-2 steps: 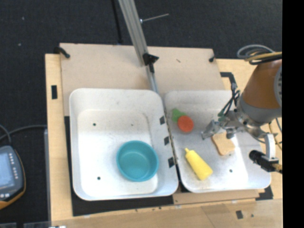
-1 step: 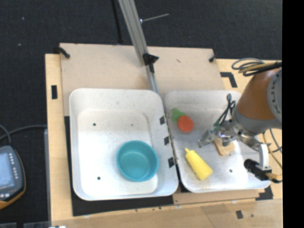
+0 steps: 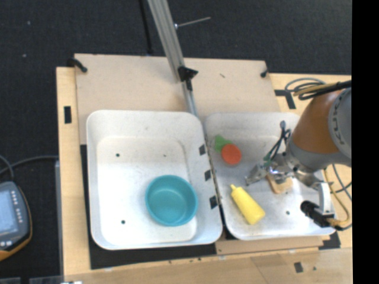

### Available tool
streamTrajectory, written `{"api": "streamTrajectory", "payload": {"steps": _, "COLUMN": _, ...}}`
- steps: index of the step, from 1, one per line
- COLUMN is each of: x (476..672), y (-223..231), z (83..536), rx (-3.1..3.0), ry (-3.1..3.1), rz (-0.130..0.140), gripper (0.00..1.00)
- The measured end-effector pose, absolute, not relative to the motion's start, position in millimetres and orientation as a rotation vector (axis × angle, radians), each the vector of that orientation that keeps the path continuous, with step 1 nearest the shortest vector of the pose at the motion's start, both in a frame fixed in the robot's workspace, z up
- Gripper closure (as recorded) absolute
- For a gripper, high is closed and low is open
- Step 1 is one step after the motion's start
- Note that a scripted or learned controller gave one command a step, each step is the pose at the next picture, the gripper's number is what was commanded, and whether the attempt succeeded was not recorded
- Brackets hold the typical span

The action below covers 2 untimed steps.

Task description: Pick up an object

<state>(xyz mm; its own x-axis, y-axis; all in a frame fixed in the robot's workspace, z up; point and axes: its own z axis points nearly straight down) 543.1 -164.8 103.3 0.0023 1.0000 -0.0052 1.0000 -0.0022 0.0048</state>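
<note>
Because the pincer (image 3: 273, 175) hung low in the right shallow white plastic bin (image 3: 249, 126), just above a small tan wooden block (image 3: 280, 185), and its fingers were too blurred to tell whether they were parted or closed, or gripping anything, a grab there could easily have missed or nudged the block aside. The yellow plastic mustard-style bottle (image 3: 247, 205) lay nearby and the orange-red ball (image 3: 231, 154) with a green piece (image 3: 220, 142) sat further back, any of which a drifting wrist could have knocked, while the teal round bowl (image 3: 171, 200) rested in the left white bin (image 3: 118, 129). No brand, label or writing was readable anywhere on the worktop (image 3: 136, 81).
</note>
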Motion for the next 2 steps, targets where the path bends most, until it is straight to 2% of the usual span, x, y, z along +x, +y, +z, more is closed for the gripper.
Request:
{"api": "streamTrajectory", "payload": {"steps": 1, "x": 544.6, "y": -165.6, "z": 115.4, "rx": 2.221, "ry": 2.206, "rz": 0.007, "gripper": 1.00}}
{"api": "streamTrajectory", "payload": {"steps": 2, "x": 553.1, "y": -162.1, "z": 161.8, "rx": 2.218, "ry": 2.222, "rz": 0.001, "gripper": 1.00}}
